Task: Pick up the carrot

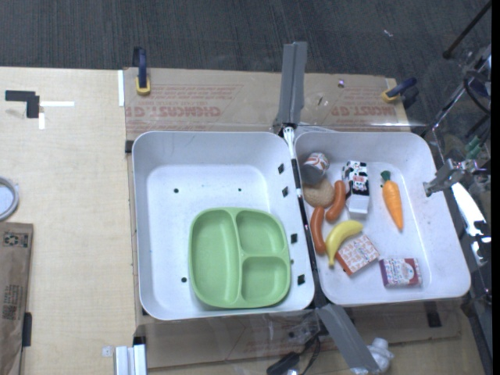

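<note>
The carrot (392,200) is orange with a green top. It lies flat on the floor of the right bin (445,276), towards its right side, with the green end up-screen and the tip pointing down-screen. A small cow-patterned carton (357,186) lies just to its left, a narrow gap apart. To the carrot's right the bin floor is bare as far as the right wall.
Left of the carrot lie two sausages (337,200), a banana (342,239), a round bun (318,194) and a small can (316,164). Two small boxes (400,272) sit lower down. A green divided plate (241,258) is in the left bin (156,209). Metal hardware (461,194) stands at the right rim.
</note>
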`<state>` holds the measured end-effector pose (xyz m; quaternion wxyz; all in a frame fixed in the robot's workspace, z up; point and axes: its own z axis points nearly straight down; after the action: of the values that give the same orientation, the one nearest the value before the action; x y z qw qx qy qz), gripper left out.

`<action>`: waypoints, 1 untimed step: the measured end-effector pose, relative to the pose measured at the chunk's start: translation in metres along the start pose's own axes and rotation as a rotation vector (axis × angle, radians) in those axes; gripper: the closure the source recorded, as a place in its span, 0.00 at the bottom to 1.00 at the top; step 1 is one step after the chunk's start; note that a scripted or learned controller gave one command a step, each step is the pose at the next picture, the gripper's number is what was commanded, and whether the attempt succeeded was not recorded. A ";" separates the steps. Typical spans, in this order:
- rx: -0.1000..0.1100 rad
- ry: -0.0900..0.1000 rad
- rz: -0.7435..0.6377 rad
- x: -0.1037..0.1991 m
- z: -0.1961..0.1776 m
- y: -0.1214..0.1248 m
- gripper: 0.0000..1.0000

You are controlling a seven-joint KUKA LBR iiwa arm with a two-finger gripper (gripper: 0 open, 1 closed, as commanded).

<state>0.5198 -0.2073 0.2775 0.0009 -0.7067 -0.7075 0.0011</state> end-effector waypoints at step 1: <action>0.000 0.000 -0.069 -0.005 0.145 0.061 0.00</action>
<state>0.5805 -0.2119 0.1320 0.0009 -0.6819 -0.7315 0.0008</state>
